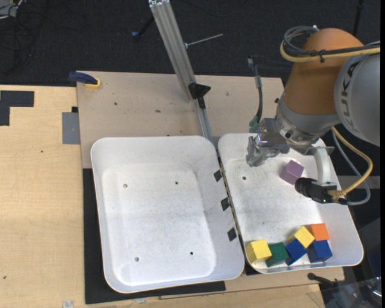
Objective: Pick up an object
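Observation:
My gripper [257,153] hangs over the far part of the right bin [256,204], close to its back left corner, with no block seen in it. A purple block [292,170] lies just to its right on the bin floor, apart from it. Several blocks cluster in the near right corner: a yellow one [259,249], a green one [277,254], a blue one [295,251], a second yellow one [303,237], an orange one [319,231] and another blue one [319,251].
The left bin [154,210] sits beside the right one, joined by black clips [223,203]. A slanted aluminium post [179,56] rises behind the bins. A black cable connector [311,189] hangs from the arm near the purple block.

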Controlling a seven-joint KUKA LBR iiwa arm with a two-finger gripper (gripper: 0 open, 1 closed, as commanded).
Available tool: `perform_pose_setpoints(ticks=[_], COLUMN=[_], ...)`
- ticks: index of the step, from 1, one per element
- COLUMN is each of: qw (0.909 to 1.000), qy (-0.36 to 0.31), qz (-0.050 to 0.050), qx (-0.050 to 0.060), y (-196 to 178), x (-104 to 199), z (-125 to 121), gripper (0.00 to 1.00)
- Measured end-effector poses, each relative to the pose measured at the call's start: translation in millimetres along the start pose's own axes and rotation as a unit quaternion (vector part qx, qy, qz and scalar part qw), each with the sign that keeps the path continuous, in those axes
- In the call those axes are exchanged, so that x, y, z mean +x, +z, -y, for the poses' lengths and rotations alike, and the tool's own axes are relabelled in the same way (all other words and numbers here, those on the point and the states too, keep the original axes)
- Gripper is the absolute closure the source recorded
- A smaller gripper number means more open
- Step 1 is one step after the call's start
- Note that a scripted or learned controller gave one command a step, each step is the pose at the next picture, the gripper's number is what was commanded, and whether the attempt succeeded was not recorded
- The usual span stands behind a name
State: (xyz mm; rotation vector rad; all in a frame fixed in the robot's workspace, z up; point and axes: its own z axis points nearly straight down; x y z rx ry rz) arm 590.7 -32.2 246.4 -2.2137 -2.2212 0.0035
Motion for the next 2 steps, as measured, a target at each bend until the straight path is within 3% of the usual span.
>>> perform_pose_setpoints(ticks=[2], qw=[1.0000], qy=[0.000], qz=[0.000], qx=[0.001], y=[23], x=[111], z=[40], gripper=[1.00])
